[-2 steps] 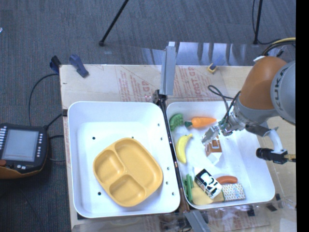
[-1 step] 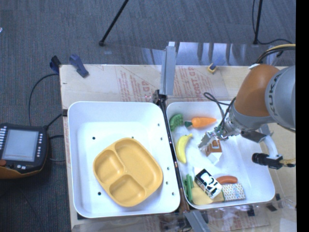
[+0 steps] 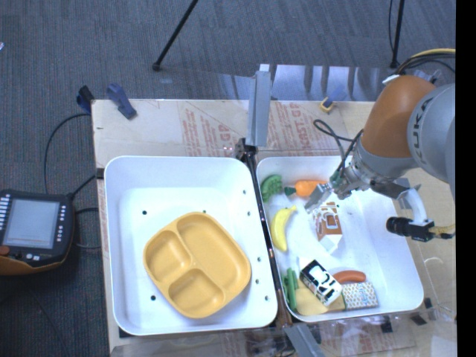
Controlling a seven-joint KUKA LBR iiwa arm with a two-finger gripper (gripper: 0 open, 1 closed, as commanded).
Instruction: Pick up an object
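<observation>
Gripper (image 3: 321,197) is down in the right bin (image 3: 394,277), in its upper middle part, fingers spread apart with nothing between them. Just below it lies a small brown and white carton (image 3: 328,222), close to the fingertips, contact unclear. Carrot (image 3: 307,187) sits just left of the gripper near the bin's back wall, with a green leafy piece (image 3: 271,185) beside it in the back left corner. Banana (image 3: 280,228) lies along the left side, near the carton. At the front: a black and white box (image 3: 320,281), a red sausage-like piece (image 3: 349,277), a patterned packet (image 3: 360,295), a green pod (image 3: 291,288) by the left wall. Left bin (image 3: 126,199) holds a yellow divided plate (image 3: 196,264), well apart from the gripper. Handheld control pad (image 3: 31,229) sits on the floor at far left.
</observation>
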